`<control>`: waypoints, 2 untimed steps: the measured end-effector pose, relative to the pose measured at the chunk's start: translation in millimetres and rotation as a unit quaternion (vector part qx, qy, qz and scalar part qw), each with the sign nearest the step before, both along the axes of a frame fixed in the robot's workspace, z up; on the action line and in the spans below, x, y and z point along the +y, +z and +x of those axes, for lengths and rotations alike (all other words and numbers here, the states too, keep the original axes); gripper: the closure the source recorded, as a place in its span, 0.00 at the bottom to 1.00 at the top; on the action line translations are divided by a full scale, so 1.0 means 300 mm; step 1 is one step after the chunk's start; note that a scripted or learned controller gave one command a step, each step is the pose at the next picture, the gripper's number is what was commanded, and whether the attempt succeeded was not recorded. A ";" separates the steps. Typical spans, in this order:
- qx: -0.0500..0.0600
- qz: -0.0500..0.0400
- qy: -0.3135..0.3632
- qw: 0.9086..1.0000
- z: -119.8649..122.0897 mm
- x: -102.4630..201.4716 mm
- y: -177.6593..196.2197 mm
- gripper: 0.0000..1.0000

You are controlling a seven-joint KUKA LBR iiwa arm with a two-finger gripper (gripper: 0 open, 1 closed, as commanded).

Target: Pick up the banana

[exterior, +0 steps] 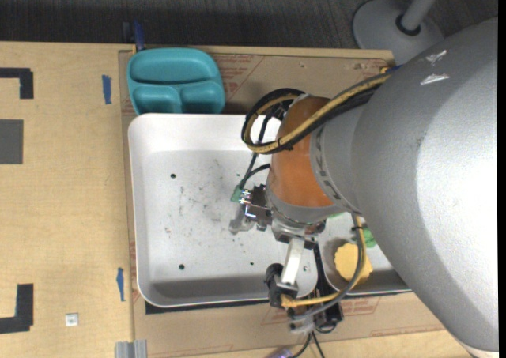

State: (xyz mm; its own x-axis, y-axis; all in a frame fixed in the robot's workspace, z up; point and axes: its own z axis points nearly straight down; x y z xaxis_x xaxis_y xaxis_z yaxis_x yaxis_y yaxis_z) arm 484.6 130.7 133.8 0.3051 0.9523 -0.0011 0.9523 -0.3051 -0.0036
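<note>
Cardboard-topped bench carries a scuffed white bin (158, 190), with a teal tray (175, 81) touching the left end of its far edge. The gripper (247, 212) sits low over the bin's middle; whether its jaws are spread or pressed together cannot be told. The banana (348, 260) lies near the front edge, partly under the arm (427, 159); which bin is unclear.

The grey arm (431, 182) reaches in from the right, orange-banded wrist (296, 171) pointing down, end effector (251, 214) below.
</note>
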 end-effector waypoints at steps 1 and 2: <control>-0.001 0.000 -0.023 1.000 -0.018 0.135 0.274 0.00; -0.001 0.001 -0.185 0.983 -0.019 0.316 -0.160 0.00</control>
